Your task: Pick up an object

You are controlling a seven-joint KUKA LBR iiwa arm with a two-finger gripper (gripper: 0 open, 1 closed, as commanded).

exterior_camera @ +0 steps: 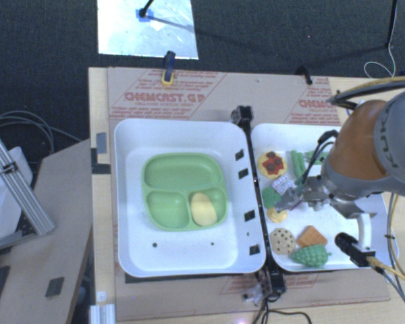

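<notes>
The likeliest thing to pick, a small pale-green toy piece [271, 196], lies in the right bin [364, 135] just left of the end effector [288, 200], touching or nearly touching its tip. I cannot make out its long axis, nor whether the end effector is wide, narrow or gripping; nothing is plainly held.

Just below the tip lies a yellow piece [277, 214], and further down a round cookie [281, 240], an orange cracker [312, 236] and a green grape bunch [310, 255]. Above the tip sits a red-topped waffle [273, 163], with green bean-like pieces [298, 162] beside it to the right.

Well to the left, in the left bin [131, 181], a green divided tray [182, 171] holds a yellow potato-like piece [203, 209].
</notes>
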